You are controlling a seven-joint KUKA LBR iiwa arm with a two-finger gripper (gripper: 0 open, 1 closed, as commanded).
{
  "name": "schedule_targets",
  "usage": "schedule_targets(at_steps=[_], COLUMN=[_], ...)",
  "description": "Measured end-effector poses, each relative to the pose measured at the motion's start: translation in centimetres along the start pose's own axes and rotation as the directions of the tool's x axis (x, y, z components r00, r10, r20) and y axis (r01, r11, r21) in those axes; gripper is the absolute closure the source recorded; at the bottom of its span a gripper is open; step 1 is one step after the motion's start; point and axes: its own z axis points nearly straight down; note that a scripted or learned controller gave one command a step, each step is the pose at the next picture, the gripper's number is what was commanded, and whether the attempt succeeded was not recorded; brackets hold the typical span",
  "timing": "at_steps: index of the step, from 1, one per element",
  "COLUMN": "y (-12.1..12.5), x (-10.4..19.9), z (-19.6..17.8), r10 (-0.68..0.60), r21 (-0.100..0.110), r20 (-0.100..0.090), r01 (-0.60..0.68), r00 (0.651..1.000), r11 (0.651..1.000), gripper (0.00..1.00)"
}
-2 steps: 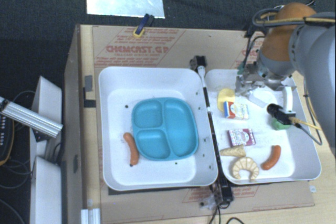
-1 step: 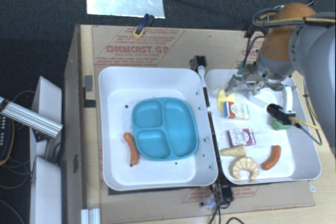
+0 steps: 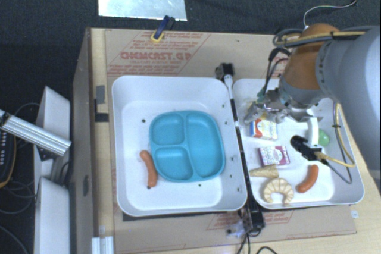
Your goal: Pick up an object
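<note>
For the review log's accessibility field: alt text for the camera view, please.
The grey arm's tool hangs over the right bin, above a small carton, croissant and sausage. The left bin holds a blue divided plate beside another sausage.

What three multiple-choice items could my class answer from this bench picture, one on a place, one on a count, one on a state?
1. Where is the blue divided plate?
A. in the left bin
B. in the right bin
C. on the floor

2. How many sausages are in the two bins together?
A. one
B. two
C. four

3. How does the croissant lie?
A. on the blue plate
B. on the right bin's floor, near its front edge
C. between the gripper's fingers

Answers:
1 A: the plate sits in the middle of the left bin.
2 B: one sausage lies beside the plate, another sausage lies in the right bin.
3 B: it rests low in the right bin, apart from the gripper.
</note>
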Motion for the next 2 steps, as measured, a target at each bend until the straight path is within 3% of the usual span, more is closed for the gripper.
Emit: schedule_targets(at_steps=[1,2], y=[-1.3,-1.3], x=[0.1,0.1], z=[0.0,-1.1], r10=[0.002,0.001], r21=[0.0,-0.002], r20=[0.0,0.0], r01=[-0.002,-0.001], r00=[1.0,1.0], r11=[1.0,1.0], gripper=[0.0,1.0])
